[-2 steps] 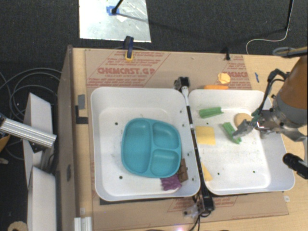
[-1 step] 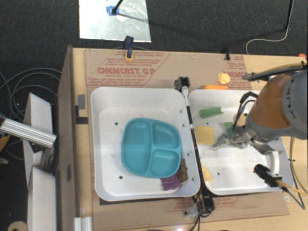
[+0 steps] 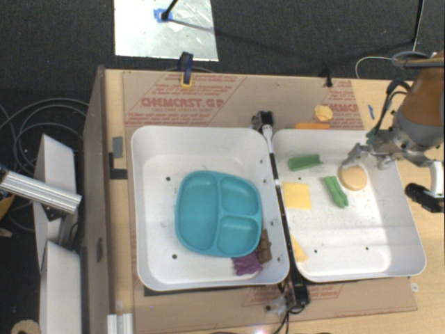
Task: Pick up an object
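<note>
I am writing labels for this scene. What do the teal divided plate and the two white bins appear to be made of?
The teal divided plate looks like moulded plastic with a smooth, slightly matte finish: even colour, rounded compartment ridges, soft highlights. The left white bin and the right white bin seem to be thin formed plastic, smooth and semi-glossy, judging by their rounded corners and uniform walls; painted metal cannot be ruled out.

Grey arm (image 3: 424,110): cut off by the right edge.
Hand (image 3: 361,155): too small to read its fingers.
Purple crumpled object (image 3: 245,264): partly tucked under the teal divided plastic plate (image 3: 219,213).
</note>
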Motion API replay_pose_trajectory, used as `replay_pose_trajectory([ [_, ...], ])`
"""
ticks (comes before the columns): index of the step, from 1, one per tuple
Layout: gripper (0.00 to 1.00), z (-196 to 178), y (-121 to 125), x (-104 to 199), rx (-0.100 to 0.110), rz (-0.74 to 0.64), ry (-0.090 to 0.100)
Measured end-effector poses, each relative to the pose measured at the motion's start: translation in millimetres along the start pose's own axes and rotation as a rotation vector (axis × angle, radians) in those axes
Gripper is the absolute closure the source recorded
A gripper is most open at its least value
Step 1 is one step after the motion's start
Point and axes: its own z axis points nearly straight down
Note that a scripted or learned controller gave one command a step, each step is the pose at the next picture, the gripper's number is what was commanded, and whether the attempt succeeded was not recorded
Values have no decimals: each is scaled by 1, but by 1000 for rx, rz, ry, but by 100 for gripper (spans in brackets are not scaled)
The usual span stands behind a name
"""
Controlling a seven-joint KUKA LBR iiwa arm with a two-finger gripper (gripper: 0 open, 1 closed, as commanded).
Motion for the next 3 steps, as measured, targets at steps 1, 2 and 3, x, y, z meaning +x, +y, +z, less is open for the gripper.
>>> replay_pose_trajectory([
  [1, 0, 54, -30, 67, 15, -5, 10],
  [2, 100, 42, -29, 63, 11, -2, 8],
  [3, 100, -54, -8, 178, 3, -14, 13],
])
